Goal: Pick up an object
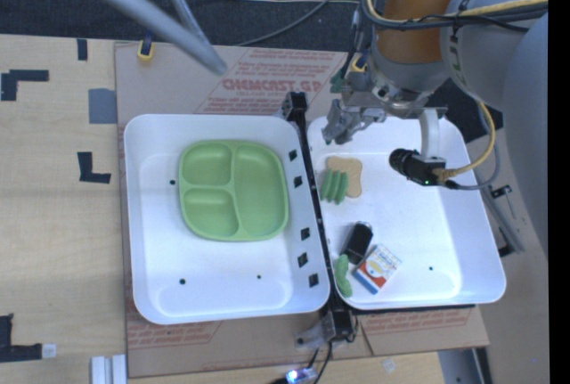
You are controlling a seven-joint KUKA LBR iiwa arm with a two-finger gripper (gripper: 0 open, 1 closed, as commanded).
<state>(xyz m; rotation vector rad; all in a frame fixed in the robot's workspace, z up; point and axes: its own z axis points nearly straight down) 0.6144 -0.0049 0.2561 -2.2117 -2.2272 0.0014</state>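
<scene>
- I see the gripper [343,126] hanging over the right bin's [445,222] upper-left part; can't tell from here how wide it stands.
- Nothing visibly held.
- Just below it: tan toast-shaped piece [347,173] with a green bean-like piece [334,187] touching its left side.
- Further down the bin: black block [358,241], small printed card box [378,268], another green piece [343,271] by the divider.
- Left bin [151,222] holds a green divided plate [233,191], lying flat.
</scene>
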